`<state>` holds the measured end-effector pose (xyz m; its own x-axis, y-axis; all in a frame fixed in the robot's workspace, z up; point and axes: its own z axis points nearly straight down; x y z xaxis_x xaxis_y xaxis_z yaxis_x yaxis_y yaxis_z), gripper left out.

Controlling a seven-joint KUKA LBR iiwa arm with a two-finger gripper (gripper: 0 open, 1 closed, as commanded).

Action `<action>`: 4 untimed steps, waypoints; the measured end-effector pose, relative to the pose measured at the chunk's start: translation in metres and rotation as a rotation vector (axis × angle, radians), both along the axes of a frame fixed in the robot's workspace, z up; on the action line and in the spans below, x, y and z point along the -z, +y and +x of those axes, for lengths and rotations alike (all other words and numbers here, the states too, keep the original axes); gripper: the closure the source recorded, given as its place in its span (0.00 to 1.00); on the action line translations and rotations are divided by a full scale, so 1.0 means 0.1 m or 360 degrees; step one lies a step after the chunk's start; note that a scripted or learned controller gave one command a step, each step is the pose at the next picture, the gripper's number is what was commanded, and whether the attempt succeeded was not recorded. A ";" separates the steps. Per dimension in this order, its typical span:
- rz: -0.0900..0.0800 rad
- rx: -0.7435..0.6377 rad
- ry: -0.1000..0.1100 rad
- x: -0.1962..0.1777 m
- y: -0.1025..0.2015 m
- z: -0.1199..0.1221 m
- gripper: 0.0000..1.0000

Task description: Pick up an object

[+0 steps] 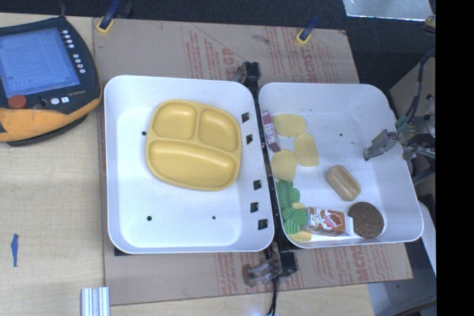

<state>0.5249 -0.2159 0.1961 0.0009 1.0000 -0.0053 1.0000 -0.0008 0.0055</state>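
The right bin [370,96] is the place to start from. The hand [380,145] sits low over this bin's right side, close to the right wall, and it points toward the middle of the bin. Nothing shows between its fingers, but they are too small and dark to say if they are spread or closed, so I cannot tell. Down and to the left of the hand lies a tan bread roll [343,182], near it but not touching it. Just below the roll, by the bin's front wall, sits a round brown cookie [366,219]. Left of the cookie lies a small snack packet [326,221] with red on it, and next to that a green leafy toy [289,205] by the bin's left wall. Higher up on the left side of the bin are three pale yellow pieces [294,146], well apart from the hand. The left bin [126,159] touches the right bin's left wall and holds a yellow tray [195,144] with three parts. Far left of both bins, on the tabletop [44,218], rests a control pad [43,78] with a blue screen.
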 end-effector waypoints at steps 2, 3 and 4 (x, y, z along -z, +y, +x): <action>0.0000 -0.0002 -0.0001 0.09 0.06 0.14 0.00; 0.0014 -0.0012 0.0020 0.37 0.51 -0.07 0.00; 0.0014 -0.0011 0.0025 1.09 0.76 -0.18 0.00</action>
<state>0.5073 -0.1397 0.0875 -0.0062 1.0000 0.0036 0.9999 0.0062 -0.0103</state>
